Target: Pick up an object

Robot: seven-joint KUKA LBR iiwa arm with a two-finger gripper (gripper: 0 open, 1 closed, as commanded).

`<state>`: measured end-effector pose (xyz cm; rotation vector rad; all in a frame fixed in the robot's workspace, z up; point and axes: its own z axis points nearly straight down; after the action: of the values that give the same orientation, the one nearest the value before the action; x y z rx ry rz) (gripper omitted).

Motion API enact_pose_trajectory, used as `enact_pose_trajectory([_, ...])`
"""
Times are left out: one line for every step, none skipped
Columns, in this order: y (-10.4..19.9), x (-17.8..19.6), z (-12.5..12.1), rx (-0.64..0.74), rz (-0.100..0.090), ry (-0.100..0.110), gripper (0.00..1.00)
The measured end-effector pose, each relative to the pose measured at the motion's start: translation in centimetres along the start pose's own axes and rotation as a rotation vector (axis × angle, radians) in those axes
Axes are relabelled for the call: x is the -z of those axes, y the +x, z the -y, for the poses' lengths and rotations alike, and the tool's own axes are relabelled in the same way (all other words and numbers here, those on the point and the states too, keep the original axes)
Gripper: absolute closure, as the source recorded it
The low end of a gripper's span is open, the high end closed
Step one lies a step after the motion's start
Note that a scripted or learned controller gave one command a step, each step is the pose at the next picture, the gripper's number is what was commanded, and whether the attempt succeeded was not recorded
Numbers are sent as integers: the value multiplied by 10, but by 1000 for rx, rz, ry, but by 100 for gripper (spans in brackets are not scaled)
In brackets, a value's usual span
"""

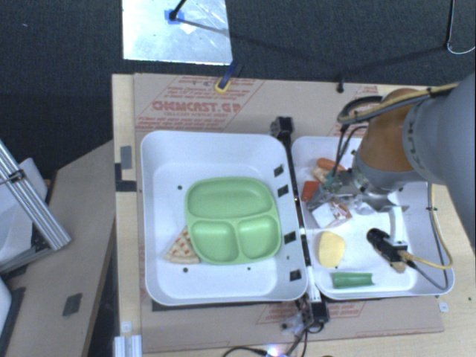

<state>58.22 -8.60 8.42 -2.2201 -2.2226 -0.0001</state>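
Observation:
My gripper [332, 193] reaches down into the right bin [424, 285] near its left wall. It sits over a small white packet [329, 213] and beside a red piece [310, 190]. An orange sausage-shaped item [328, 164] lies just behind the gripper. A yellow oval object [332, 249] lies in front of it, apart from it. A flat green stick [351, 279] rests near the bin's front edge. Nothing is visibly held.
The left bin [160, 199] holds a green divided plate [232, 219] and a tan triangular wedge [181, 248] at the plate's front left. The grey arm [439, 136] with its orange band [388, 140] covers the right bin's back right part.

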Motion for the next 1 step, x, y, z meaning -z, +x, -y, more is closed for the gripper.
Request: enact_pose_trajectory([0,12,-1,0,1,-4,100])
